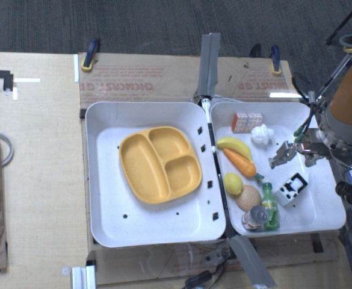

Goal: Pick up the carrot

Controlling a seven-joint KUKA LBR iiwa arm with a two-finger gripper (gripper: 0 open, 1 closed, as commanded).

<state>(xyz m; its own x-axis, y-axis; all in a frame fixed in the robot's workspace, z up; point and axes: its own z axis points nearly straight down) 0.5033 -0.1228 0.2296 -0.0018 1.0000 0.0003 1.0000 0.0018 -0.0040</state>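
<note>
Camera view has the carrot (239, 162) lying slantwise in the right bin (320, 221), a banana (234, 145) touching it at 11 o'clock and a lemon (233, 183) just at 6 o'clock. Gripper (282, 156) hovers at the carrot's 3 o'clock, fingers apart, nothing between them. A green bottle (268, 205) and a black-and-white cube (292, 188) crowd the bin's lower part. The yellow plate (160, 164) sits in the left bin (103, 179).

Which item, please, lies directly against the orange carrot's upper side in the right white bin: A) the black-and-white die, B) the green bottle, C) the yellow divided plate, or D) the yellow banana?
D: the curved yellow banana lies just above the orange carrot in the right white bin, their sides touching.
</note>
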